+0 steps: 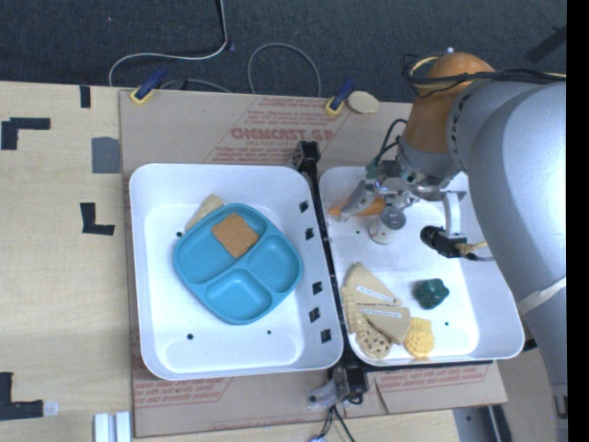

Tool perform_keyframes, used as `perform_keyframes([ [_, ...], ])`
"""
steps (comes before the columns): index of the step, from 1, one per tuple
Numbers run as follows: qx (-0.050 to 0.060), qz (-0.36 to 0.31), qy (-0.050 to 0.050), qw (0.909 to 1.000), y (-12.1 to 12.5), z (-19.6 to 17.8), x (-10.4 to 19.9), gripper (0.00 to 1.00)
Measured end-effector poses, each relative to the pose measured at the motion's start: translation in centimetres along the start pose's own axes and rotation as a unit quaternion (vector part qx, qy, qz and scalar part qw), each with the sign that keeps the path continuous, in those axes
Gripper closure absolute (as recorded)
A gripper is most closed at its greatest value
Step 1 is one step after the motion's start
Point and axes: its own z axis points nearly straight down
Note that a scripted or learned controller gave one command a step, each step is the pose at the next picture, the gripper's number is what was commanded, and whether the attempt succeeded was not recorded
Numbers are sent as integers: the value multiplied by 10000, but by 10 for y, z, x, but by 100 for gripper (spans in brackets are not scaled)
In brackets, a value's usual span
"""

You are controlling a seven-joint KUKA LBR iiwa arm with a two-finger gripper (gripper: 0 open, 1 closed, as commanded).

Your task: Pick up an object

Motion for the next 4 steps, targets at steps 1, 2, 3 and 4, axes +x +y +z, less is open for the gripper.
perform_keyframes([
  [1, -23, 35, 8, 10000, -1, -1, 0, 0],
  [2, -26, 38, 9, 10000, -1, 0, 0, 0],
  [3, -27, 38, 10, 10000, -1, 0, 0, 0],
  [4, -32, 46, 1, 10000, -1, 0, 2, 0],
])
